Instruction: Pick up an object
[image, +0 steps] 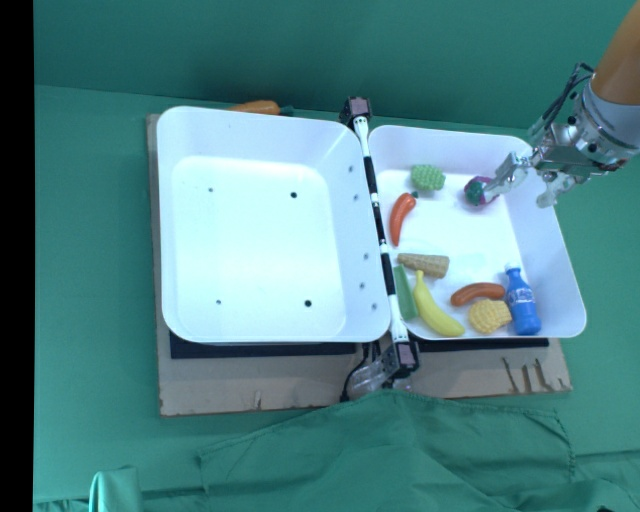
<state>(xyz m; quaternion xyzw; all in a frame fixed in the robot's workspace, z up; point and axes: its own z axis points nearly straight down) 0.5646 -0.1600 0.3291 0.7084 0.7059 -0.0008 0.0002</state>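
We see the gripper (530, 181) spread open over the right bin's (560, 262) far corner, beside a purple toy (480, 192); green cloth (90, 250) surrounds both bins.

Grey arm (612, 95) reached in from upper right, orange band above wrist, gripper (530, 180) angled down-left, fingers spread apart.

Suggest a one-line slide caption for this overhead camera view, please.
KUKA arm's gripper hovering beside a purple toy in the right bin.

Bright, even overhead light, soft faint shadows, mild glare on the white bins (462, 140), sharp focus throughout.
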